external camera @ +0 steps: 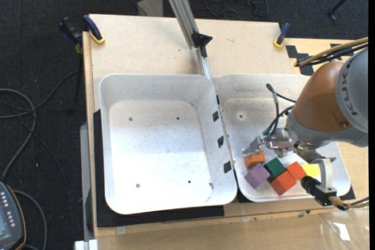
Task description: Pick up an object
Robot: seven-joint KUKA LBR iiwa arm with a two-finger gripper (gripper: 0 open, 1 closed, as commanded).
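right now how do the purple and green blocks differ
The purple block is pale lilac; the green block is dark. The purple block lies at the cluster's left edge with bare bin floor beside it; the green block sits hemmed in between purple, orange and red blocks. Both are small cubes in the right bin.
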